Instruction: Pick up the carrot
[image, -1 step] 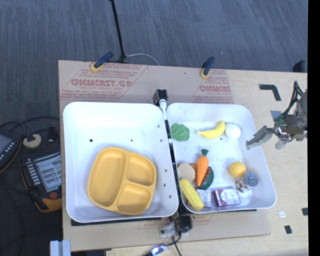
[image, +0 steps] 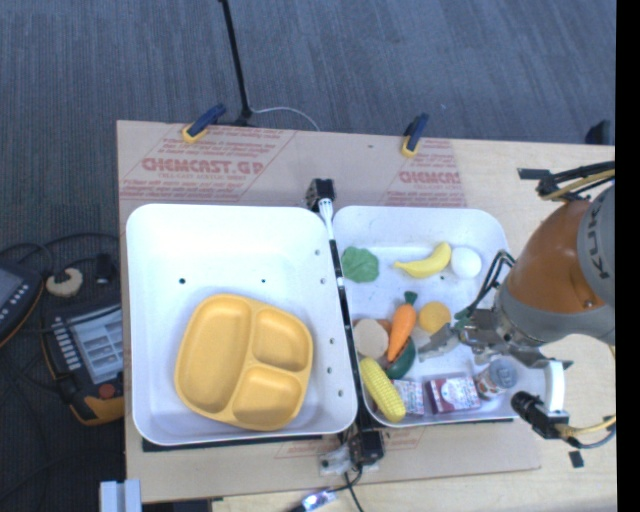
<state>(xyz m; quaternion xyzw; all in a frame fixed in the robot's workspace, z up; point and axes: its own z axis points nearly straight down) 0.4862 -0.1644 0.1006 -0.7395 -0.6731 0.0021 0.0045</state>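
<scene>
The jaws (image: 438, 346) hover low in the right bin (image: 490, 222), just right of the carrot (image: 401, 329); their spread cannot be told.

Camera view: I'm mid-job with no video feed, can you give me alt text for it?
The carrot lies in the right bin among other toy foods, with the gripper just to its right. A banana and an egg sit behind it, a corn cob in front. The left bin holds a yellow divided tray.
</scene>
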